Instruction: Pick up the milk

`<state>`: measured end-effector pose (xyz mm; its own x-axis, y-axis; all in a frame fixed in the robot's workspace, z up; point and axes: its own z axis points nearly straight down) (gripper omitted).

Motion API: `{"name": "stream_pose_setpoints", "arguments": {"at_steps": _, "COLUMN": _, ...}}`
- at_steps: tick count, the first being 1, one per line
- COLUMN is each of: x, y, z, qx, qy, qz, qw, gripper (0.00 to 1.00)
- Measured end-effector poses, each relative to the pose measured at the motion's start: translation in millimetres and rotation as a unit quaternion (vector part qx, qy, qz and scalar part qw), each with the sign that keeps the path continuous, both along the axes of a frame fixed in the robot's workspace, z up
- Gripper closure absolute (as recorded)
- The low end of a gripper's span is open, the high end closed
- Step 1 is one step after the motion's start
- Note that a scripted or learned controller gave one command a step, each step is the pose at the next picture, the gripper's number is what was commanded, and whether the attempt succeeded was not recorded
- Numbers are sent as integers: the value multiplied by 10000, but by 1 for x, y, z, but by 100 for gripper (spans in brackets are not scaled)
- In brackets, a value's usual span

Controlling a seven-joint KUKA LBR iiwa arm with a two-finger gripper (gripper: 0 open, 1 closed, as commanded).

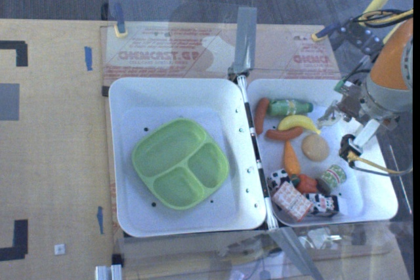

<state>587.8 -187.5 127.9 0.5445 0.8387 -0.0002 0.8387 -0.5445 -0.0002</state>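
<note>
The milk [325, 205] is a carton with black and white cow patches, lying on its side at the near edge of the right bin [380, 200]. A pink checkered box [291, 200] and a red toy [306, 183] lie over its middle, so its two ends show. My gripper [331, 115] hangs over the far right part of that bin, just right of the banana [298, 122], well away from the milk, with nothing seen in it.
Also in the right bin are a green bottle [289, 106], red sausages [262, 115], a tan round piece [315, 147], a carrot [291, 159] and a green can [333, 176]. A green divided plate [180, 162] lies in the left bin [125, 108]. A yellow cable [377, 167] trails from the wrist.
</note>
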Motion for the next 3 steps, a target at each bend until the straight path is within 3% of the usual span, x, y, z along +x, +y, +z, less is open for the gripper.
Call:
{"name": "stream_pose_setpoints", "arguments": {"at_steps": 1, "x": 45, "y": -13, "z": -33, "qx": 65, "qy": 8, "qz": -562, "qw": 9984, "gripper": 0}}
{"name": "stream_pose_setpoints", "arguments": {"at_steps": 2, "x": -48, "y": -3, "z": -42, "qx": 2, "qy": -8, "qz": 496, "qw": 9988, "gripper": 0}}
{"name": "stream_pose_setpoints", "arguments": {"at_steps": 3, "x": -102, "y": -12, "z": -39, "qx": 64, "qy": -49, "qz": -353, "qw": 9993, "gripper": 0}}
